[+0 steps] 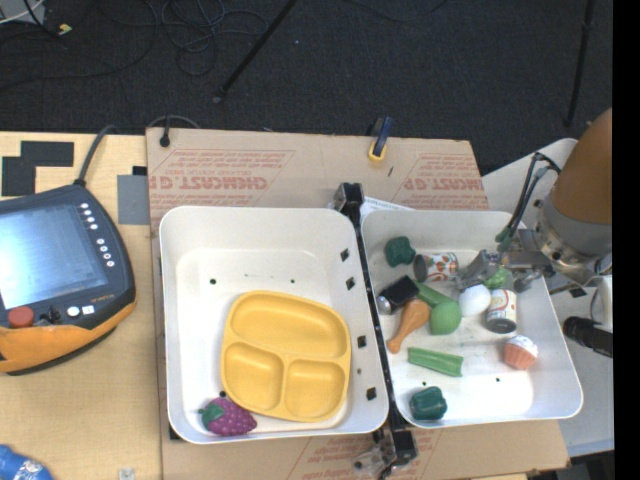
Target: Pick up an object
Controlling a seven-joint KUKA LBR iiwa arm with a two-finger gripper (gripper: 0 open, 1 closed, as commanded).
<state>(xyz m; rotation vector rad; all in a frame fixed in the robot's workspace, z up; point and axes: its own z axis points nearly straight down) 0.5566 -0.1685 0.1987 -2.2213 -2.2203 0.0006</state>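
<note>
purple grapes (pixel 229 418) touch a yellow tray (pixel 285 354) in the left bin (pixel 190 268); right bin (pixel 560 368) holds toys; gripper (pixel 488 268) fingers' state: cannot tell.

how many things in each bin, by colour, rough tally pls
Left bin:
yellow tray: 1
purple grapes: 1

Right bin, as far as I can tell apart:
green: 5
black: 1
tan drumstick: 1
white: 2
orange-and-white: 1

Total: 12

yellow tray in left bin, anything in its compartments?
Empty. All three compartments of the yellow tray show bare yellow; the purple grapes lie outside it, at its lower-left corner.
</note>
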